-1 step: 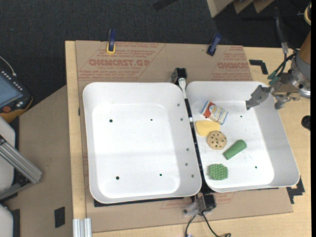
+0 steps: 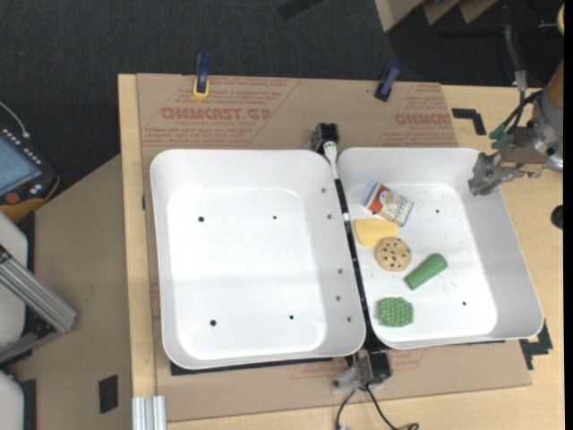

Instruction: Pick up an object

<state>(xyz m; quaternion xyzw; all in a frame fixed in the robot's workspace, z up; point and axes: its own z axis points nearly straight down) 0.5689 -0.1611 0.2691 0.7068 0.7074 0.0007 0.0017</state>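
Camera view: fingers over right bin rim

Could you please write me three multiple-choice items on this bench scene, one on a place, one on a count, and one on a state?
1. Which bin holds the objects?
A. left bin
B. right bin
C. both bins

2. How many objects lie in that bin?
A. three
B. five
C. eight

3. Where is the tool?
A. at the right bin's far right corner, apart from the objects
B. pressed on the cookie
C. in the middle of the left bin

Key: 1 B, as the snack pack, yellow piece, cookie, green cylinder and green bumpy piece all lie in the right bin. 2 B, by that count of five. 3 A, as the tool sits at that corner, touching none.
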